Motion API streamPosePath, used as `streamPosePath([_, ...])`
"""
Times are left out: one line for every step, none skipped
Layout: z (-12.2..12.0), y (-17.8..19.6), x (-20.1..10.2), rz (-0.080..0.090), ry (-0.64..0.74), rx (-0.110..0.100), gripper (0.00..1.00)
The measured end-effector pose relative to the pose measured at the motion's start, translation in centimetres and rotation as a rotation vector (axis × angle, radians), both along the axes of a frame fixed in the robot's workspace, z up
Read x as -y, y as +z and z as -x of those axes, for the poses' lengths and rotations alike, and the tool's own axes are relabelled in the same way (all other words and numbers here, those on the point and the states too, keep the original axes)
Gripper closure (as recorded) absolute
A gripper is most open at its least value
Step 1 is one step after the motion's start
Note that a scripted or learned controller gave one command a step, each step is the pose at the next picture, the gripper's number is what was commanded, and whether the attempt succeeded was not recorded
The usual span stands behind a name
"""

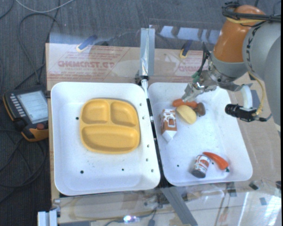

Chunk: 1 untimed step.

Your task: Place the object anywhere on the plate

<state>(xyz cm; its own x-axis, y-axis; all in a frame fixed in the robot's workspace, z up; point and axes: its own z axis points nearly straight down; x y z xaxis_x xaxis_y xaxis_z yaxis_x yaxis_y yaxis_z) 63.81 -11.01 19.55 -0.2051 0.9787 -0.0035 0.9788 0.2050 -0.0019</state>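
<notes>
A yellow plate (110, 125) with three compartments lies in the left bin (66, 173). In the right bin (236, 145) sit a yellow potato-like piece (186, 114), an orange carrot (184, 103) and a small brown piece (200, 108), bunched together near the back. My gripper (192, 92) hangs just above that cluster, fingertips close to the carrot. Nothing shows between the fingers.
Also in the right bin are a white and brown carton (168, 124) near its left wall, a small can (201, 166) and a red-orange pepper (217, 160) at the front. A handheld pendant (28, 109) lies left of the bins.
</notes>
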Motion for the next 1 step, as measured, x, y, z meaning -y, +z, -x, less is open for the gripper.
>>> streamPosePath([-0.27,5.76,0.31,-0.002,0.053,0.001,1.00])
